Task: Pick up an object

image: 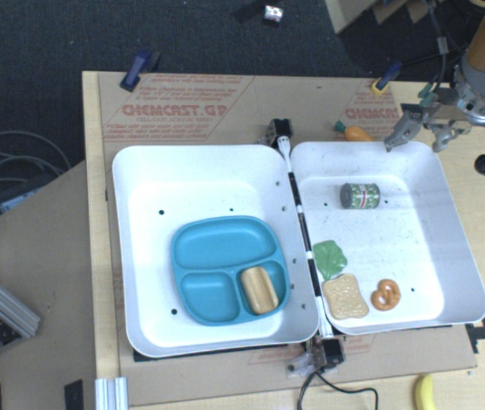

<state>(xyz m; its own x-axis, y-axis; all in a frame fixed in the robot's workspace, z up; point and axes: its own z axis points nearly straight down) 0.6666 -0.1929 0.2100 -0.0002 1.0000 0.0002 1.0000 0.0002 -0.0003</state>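
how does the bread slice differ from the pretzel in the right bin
The bread slice is pale tan, a solid squarish slab; the pretzel is darker orange-brown and looped, with holes through it. The bread slice is the larger of the two. It lies close beside the green leaf near the bin's left wall, while the pretzel sits further right. Both lie flat near the front of the right bin.

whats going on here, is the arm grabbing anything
Nothing is grabbed. The gripper hangs open over the far edge of the right bin, with nothing between its fingers. In that bin lie a small can, a green leaf, a bread slice and a pretzel. The left bin holds a blue tray with a bread roll.
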